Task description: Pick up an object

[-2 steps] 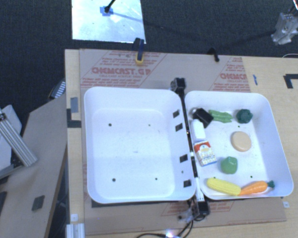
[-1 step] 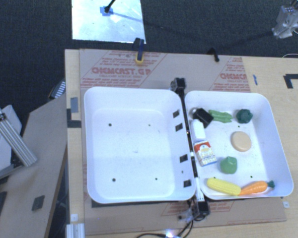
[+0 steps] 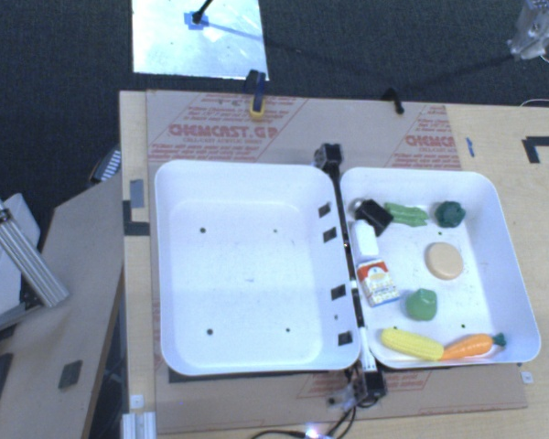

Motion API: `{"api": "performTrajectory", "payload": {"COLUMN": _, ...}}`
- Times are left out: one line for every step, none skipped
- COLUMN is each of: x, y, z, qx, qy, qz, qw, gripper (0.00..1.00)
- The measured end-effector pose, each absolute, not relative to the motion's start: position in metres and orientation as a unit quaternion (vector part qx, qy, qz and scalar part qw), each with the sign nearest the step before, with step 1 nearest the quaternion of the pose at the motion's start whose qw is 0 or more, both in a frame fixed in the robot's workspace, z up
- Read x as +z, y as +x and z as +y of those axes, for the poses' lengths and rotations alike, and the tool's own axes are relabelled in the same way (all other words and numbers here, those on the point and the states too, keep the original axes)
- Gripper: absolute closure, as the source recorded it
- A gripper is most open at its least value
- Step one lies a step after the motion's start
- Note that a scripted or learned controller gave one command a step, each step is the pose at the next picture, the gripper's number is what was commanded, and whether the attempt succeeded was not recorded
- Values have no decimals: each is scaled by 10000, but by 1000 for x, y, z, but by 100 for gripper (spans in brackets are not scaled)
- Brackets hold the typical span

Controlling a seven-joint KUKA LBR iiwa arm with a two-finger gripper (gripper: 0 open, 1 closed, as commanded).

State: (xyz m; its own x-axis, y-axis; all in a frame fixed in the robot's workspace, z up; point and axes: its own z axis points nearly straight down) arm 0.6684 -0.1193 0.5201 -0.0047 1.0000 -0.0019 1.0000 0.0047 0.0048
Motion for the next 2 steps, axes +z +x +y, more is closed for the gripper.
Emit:
{"api": "performTrajectory", "payload": {"x": 536, "y": 668, "z": -120, "qx": 11, "qy": 7053, "qz": 7089, "qw": 23, "gripper": 100}}
{"api": "performTrajectory", "payload": {"x": 535, "y": 659, "z": -110, "qx": 5, "qy": 7053, "qz": 7090, "qw": 14, "gripper": 100}}
